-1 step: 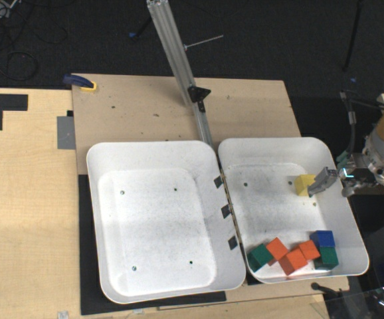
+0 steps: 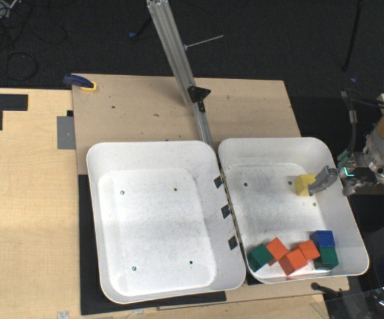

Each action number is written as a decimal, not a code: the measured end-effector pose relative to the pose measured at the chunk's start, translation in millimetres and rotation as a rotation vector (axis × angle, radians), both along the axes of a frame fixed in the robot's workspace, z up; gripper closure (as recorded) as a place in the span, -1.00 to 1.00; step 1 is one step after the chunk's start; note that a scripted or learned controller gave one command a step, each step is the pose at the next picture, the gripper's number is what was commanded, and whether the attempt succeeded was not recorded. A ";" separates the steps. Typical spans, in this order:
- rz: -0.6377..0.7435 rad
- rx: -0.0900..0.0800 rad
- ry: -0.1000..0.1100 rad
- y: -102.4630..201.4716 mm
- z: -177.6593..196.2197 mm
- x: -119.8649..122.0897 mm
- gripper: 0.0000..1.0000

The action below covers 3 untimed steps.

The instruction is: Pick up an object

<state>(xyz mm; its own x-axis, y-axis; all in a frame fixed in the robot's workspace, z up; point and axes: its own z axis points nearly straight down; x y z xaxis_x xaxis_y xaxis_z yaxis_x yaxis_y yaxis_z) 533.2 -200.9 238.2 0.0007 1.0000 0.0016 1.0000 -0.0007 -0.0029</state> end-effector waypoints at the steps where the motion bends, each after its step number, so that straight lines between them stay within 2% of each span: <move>1: 0.000 0.001 0.006 -6.9 -54.0 -8.3 -1.00; 2: 0.000 0.002 0.007 3.8 -113.0 -12.0 -1.00; 3: -0.002 0.000 -0.001 4.2 -147.1 -11.4 -1.00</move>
<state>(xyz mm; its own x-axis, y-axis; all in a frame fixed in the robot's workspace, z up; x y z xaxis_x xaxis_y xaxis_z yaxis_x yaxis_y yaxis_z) 521.8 -196.7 91.2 0.0027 1.0000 0.0017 1.0000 -0.0027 -0.0019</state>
